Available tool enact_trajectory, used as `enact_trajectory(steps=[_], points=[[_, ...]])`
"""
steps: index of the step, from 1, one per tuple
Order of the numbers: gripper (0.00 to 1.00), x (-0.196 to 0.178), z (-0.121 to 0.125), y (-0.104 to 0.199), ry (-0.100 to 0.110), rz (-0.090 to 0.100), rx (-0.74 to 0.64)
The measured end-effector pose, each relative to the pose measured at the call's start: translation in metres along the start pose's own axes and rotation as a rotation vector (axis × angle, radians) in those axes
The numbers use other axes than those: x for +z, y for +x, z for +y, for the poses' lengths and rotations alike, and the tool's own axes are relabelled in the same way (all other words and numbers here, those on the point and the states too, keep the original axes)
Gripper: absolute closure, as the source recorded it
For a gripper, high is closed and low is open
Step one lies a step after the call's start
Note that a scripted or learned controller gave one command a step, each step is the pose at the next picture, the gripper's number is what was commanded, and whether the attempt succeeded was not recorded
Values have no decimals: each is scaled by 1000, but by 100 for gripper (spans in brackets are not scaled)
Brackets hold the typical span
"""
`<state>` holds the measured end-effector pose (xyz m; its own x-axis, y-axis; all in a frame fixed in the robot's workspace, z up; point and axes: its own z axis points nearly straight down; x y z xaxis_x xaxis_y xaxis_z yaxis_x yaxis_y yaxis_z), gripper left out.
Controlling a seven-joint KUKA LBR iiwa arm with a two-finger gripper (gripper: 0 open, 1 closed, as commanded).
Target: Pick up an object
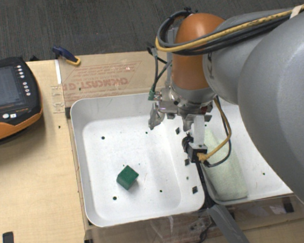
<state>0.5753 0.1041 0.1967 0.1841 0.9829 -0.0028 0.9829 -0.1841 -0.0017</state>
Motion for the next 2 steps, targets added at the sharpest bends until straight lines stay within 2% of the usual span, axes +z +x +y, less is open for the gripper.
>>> enact_trajectory(steps=[1, 2], points=[[0, 34, -35, 35, 3, 0, -286], [0, 17, -110, 55, 1, 1, -629]])
